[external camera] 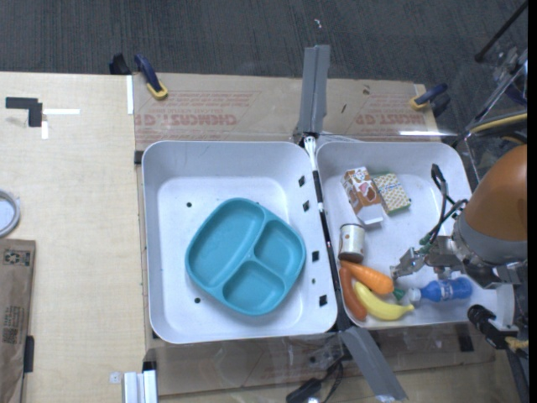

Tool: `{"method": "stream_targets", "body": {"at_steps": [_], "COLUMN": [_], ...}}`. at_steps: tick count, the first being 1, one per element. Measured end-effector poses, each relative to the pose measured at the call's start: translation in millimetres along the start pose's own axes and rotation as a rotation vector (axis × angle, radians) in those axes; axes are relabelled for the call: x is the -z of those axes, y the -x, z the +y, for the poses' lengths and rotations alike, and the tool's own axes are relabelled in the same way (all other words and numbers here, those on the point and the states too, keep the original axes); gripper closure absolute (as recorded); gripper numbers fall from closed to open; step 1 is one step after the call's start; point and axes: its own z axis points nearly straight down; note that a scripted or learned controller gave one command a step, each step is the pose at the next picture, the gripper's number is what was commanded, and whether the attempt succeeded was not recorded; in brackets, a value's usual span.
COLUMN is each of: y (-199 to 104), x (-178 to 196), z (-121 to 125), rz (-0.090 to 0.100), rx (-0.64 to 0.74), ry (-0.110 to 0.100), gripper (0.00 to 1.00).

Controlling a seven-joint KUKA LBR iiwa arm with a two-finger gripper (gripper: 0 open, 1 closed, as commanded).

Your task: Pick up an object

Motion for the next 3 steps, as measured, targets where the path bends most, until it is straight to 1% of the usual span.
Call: {"method": "stream_targets", "body": {"at_steps": [1, 2, 3], "y": [0.8, 4.9, 4.9], "x": [6.1, 24.9, 24.9], "z": [-0.5, 0.9, 0.9], "rz": [0.001, -0.001, -0.001], "rx": [-0.004, -0.089, -0.09], "ry": [-0.005, 0.002, 0.002], "gripper": [1.0, 1.0, 0.0]}}
